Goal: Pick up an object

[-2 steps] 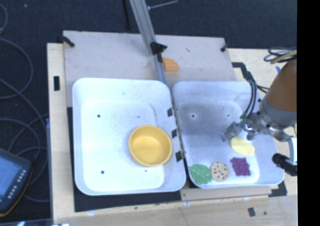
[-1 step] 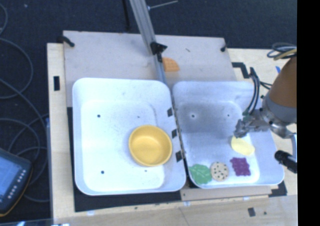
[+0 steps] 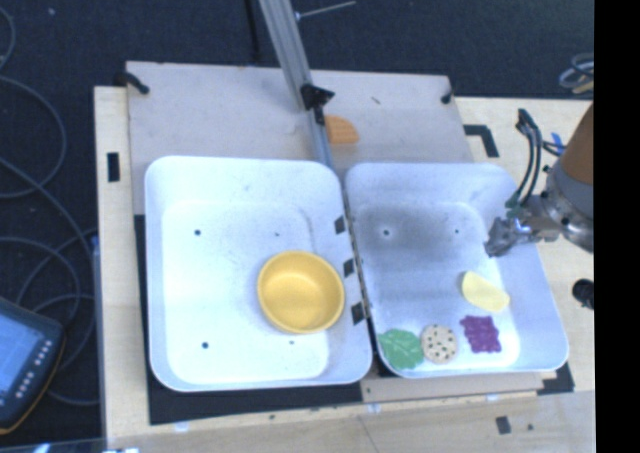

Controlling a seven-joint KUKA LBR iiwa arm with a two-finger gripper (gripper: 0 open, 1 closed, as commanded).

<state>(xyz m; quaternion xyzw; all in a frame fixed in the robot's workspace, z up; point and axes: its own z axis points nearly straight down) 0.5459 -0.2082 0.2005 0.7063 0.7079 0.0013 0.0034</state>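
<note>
The right bin (image 3: 420, 191) holds a pale yellow piece (image 3: 485, 291), a purple grape-like piece (image 3: 481, 333), a round cookie (image 3: 438, 342) and a green piece (image 3: 400, 347), all near its front edge. A yellow bowl (image 3: 300, 291) sits in the left bin (image 3: 200, 201). My gripper (image 3: 503, 237) hangs over the right bin's right side, just above and behind the pale yellow piece, with nothing visibly between its fingers.
A slanted metal pole (image 3: 285, 41) rises from behind the bins, with a small orange object (image 3: 341, 131) on the board at its base. Cables (image 3: 535, 146) run beside the arm at the right. A screen device (image 3: 25, 361) lies at the lower left.
</note>
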